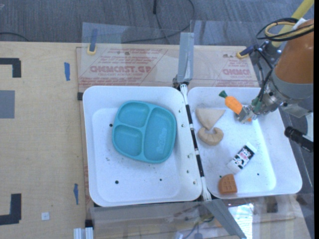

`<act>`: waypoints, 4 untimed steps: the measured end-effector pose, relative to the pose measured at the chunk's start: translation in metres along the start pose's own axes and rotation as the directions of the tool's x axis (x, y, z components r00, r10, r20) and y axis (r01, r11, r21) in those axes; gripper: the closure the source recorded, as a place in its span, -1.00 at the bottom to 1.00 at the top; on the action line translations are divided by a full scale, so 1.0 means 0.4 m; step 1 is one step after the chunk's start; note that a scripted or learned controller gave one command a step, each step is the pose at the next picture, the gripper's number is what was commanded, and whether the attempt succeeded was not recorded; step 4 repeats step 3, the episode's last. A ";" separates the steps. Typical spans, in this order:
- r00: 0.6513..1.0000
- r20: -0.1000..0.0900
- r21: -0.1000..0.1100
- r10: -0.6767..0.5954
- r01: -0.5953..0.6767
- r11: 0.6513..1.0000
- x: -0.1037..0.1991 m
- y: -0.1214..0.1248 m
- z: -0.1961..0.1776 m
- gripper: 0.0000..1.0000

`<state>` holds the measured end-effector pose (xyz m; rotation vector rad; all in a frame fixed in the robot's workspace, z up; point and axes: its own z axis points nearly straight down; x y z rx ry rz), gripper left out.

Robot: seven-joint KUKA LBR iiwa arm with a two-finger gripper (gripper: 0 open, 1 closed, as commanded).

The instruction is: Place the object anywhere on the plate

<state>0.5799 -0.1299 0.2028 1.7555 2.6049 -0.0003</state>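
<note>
A blue plate point(144, 132) with three compartments lies in the left bin point(99, 183). In the right bin point(279, 183), a small orange carrot point(232, 102) with a green top lies near the far edge. My gripper point(245, 115) hangs low at the carrot's right end, just beside it. I cannot tell whether it touches the carrot. The grey arm with its orange band point(294, 59) reaches in from the upper right.
Also in the right bin are a cream wedge point(210, 116), a tan mushroom-shaped piece point(211, 135), a small black and white carton point(242, 157) and an orange waffle-like square point(228, 184). A raised divider point(192, 133) separates the two bins.
</note>
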 end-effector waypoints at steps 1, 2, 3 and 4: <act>0.993 -0.002 0.005 0.119 -0.119 0.993 0.203 0.081 0.004 1.00; 0.998 -0.002 0.005 -0.057 0.057 0.998 0.407 0.104 0.054 1.00; 0.998 -0.002 0.005 -0.056 0.056 0.998 0.406 0.103 0.054 -1.00; 0.998 -0.002 0.005 -0.056 0.056 0.998 0.406 0.103 0.054 -1.00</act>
